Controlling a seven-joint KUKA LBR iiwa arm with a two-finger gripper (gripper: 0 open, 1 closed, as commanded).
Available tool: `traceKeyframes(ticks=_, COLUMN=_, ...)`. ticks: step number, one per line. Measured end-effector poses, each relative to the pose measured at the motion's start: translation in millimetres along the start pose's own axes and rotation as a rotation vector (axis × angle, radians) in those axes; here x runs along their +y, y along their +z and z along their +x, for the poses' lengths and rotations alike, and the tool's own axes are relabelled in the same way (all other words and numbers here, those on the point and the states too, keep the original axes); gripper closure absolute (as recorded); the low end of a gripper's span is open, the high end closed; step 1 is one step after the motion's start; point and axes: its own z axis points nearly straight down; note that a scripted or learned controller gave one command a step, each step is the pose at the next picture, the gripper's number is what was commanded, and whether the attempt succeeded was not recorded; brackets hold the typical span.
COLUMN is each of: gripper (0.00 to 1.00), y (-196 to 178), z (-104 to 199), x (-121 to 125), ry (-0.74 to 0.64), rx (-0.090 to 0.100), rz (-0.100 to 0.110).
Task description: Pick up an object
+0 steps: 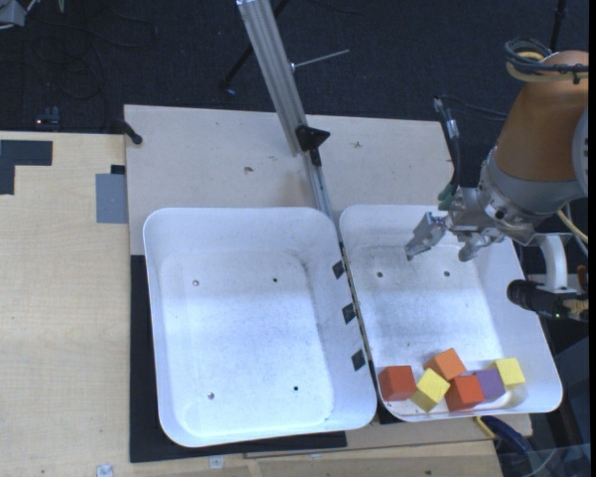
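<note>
Several small blocks lie clustered at the near edge of the right bin (417,306): a red block (397,382), an orange block (444,364), a yellow block (430,390), another red-orange block (465,393), a purple block (490,384) and a yellow block (510,372). My gripper (445,242) hangs over the far part of the right bin, well away from the blocks. Its two fingers (422,237) are spread apart, open, with nothing between them.
The left bin (243,316) sits beside the right one, with black clips (349,312) along the shared wall. A slanted aluminium bar (278,78) rises behind the bins. The arm's orange band (541,117) is at the right.
</note>
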Motion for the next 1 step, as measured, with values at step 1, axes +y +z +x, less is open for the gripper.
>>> traceKeyframes(ticks=1, gripper=0.0, y=31.1, z=-53.6, x=-32.1, ry=0.0, rx=-0.001, rz=0.005)
